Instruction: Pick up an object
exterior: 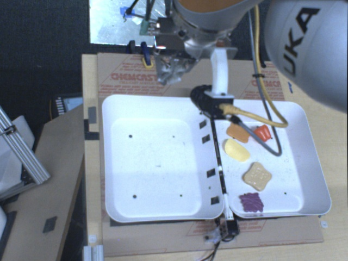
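The grey arm's gripper (172,72) hangs over the far rim of the left bin (110,145), near the top centre of the frame. It is too blurred to tell whether its grasp is spread or pressed together, and nothing can be seen held in it.

Every candidate for the pick lies in the right bin (304,162), down and to the right of the gripper and across the divider between the two bins. Five small items run in a loose column there:
- An orange piece (237,133) is the nearest to the gripper.
- A red piece (262,133) sits just beside it, further right.
- A yellow oval (237,150) lies below them, its long axis slanting from upper left to lower right.
- A tan square biscuit (256,176) comes next down the column.
- A purple cluster (251,202) sits close to the bottom rim.

The task appears not yet begun. The coming move looks to depend on carrying the gripper diagonally toward the lower right before any descent. A straight drop from here would likely meet the rim, not an item.
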Controlling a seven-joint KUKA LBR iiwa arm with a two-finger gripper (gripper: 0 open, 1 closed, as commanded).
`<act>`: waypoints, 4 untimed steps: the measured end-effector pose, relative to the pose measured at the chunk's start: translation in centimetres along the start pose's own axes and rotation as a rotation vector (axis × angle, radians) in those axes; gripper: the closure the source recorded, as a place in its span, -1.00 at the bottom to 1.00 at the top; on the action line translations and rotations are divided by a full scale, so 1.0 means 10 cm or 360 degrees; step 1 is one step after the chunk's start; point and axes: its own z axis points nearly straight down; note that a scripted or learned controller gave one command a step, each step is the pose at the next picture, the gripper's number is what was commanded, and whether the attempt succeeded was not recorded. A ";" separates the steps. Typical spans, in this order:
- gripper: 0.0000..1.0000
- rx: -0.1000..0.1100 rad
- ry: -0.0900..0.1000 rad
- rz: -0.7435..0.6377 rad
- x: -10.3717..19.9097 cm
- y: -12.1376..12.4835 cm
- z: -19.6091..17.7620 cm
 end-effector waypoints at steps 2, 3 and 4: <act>1.00 0.0008 -0.0005 0.0008 -0.02 0.13 -0.51; 1.00 0.0012 -0.0003 0.0000 -0.01 -0.39 -0.52; 1.00 0.0009 -0.0006 0.0011 -0.03 0.22 -0.50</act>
